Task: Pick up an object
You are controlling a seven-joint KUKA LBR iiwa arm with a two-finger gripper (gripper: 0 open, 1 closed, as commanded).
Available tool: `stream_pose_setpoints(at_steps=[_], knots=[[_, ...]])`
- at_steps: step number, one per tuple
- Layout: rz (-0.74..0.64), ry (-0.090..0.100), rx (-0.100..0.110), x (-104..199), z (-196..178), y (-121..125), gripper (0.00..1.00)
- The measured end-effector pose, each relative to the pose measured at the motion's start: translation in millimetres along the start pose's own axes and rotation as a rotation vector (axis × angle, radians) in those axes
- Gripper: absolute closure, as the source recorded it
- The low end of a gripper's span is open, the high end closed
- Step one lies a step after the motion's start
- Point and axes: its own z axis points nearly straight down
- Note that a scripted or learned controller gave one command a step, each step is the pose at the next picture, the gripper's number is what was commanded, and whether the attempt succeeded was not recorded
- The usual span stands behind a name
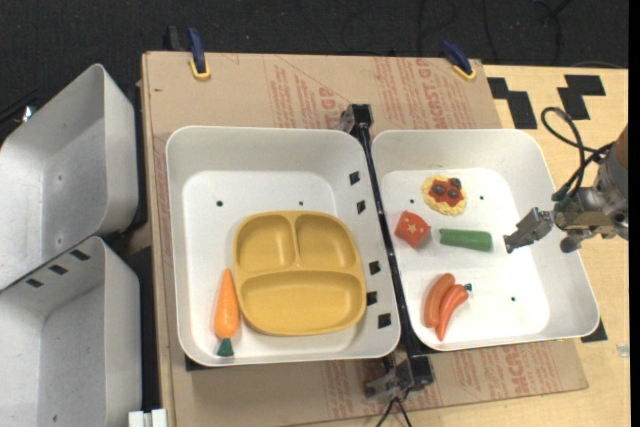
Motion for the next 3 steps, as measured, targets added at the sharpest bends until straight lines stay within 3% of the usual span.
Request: stream_pose_setpoints(at_steps=[1,3], knots=[[-0.004,-0.003,-0.012,0.6,-6.2,2.5,0.0],[-0.002,-0.001,-0.008,-7.5,82.2,3.9,0.0]])
